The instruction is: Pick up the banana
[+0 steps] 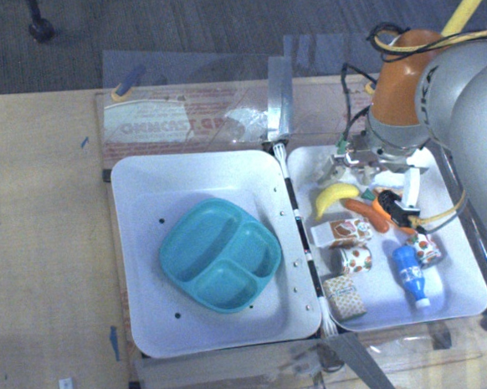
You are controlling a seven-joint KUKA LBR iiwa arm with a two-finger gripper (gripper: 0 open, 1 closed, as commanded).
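Banana, curved smooth yellow, lies in right bin beside gripper; jaws' state unclear.

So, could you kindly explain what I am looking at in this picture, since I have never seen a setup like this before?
Certainly. One camera, fixed above a bench, looks down at a slant on two shallow white bins. The grey machine with the orange band coming in from the right is a robot arm; its hand sits over the back of the right bin, close above the banana, which it is meant to pick up. I cannot see anything held in the hand, and the banana lies on the bin floor. Beside it are an orange carrot-like piece, a blue bottle and a few small food packets. The left bin holds a teal divided tray.
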